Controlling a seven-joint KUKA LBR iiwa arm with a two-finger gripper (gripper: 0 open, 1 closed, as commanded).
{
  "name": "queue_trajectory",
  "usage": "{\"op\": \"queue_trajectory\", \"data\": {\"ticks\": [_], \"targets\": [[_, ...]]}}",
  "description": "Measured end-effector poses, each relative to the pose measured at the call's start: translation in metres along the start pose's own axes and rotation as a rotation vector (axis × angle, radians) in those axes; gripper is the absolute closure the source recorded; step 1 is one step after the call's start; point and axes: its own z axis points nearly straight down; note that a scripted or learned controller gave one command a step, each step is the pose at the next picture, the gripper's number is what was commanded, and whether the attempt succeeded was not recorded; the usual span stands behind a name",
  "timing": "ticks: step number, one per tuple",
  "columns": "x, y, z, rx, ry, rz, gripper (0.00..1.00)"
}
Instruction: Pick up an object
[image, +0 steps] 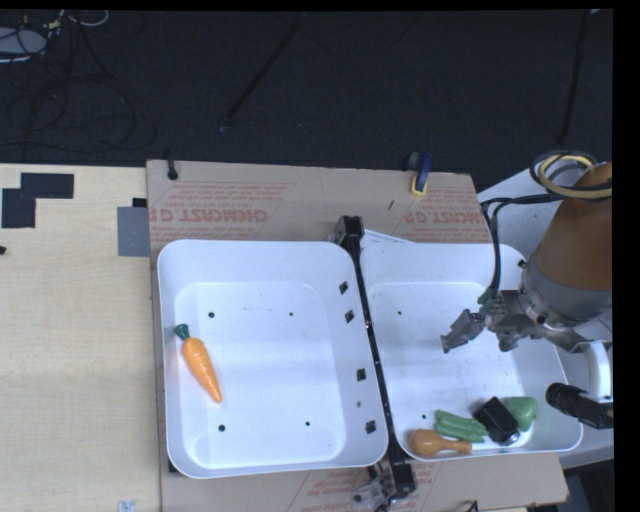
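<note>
My gripper (484, 331) hangs over the middle of the right bin (420, 300), its two dark fingers spread apart with nothing between them. Along that bin's front edge lies a cluster: a tan pear-shaped toy (437, 443), a dark green pod-like piece (460, 427), a black block (497, 418) and a light green piece (521, 408). The gripper is above and behind this cluster, not touching it. An orange carrot with a green top (200, 368) lies by the left wall of the left bin (260, 270).
A black divider rail (362, 330) with clips runs between the two bins. Cardboard (300, 200) lies under them, with a blue clamp (419, 173) at its back edge. Cables (495, 240) loop off the arm at the right.
</note>
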Motion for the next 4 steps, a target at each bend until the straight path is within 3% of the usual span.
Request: {"op": "queue_trajectory", "data": {"ticks": [1,2,3,4], "targets": [[0.088,-0.008,-0.116,-0.012,0.001,-0.010,0.00],[0.138,-0.033,-0.250,-0.017,0.001,-0.007,0.00],[0.188,-0.013,-0.171,0.005,-0.002,-0.005,0.00],[0.259,-0.035,-0.241,-0.007,0.001,-0.008,0.00]]}}
